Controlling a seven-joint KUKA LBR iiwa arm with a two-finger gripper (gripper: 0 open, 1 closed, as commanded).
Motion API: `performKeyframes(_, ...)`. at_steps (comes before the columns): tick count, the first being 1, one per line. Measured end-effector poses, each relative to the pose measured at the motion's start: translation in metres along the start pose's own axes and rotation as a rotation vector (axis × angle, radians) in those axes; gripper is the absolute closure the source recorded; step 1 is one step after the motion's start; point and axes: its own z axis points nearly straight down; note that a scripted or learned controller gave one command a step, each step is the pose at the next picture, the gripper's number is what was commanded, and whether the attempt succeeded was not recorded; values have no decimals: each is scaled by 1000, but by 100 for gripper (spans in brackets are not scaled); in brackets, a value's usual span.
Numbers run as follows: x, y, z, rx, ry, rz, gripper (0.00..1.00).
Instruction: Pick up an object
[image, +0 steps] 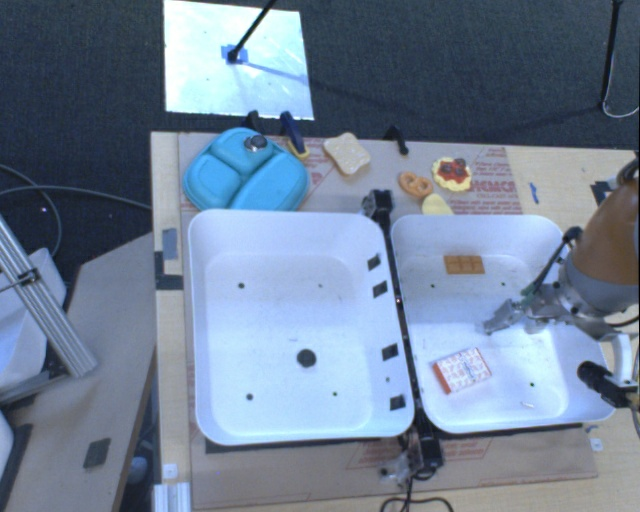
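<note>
In the right white bin (545, 235), a small red-and-white patterned box (461, 370) lies flat near the front. A brown waffle-like square (463, 264) lies near the back wall, and a tiny white sliver (527, 404) sits by the front right corner. A small dark round piece (306, 357) rests on the floor of the left bin (215, 300). My gripper (496, 323) hangs low over the right bin's middle, pointing left. It is above and right of the patterned box and apart from it. Nothing is seen held.
Behind the bins lie a blue lidded container (245, 172), a toy toast slice (347, 153), a pretzel (414, 184), a small pizza toy (452, 173) and a yellow piece (436, 205). A black strip (392, 300) separates the bins. The arm's orange band (612, 240) overhangs the right bin's edge.
</note>
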Motion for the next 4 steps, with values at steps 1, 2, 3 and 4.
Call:
performKeyframes(1, 0, 50, 0, -3, -3, 0, 0)
performKeyframes(2, -2, -58, -2, -4, -3, 11, 0)
performKeyframes(3, 0, -54, -13, -8, -3, 5, 100)
performKeyframes(4, 42, -5, -1, -5, -7, -1, 100)
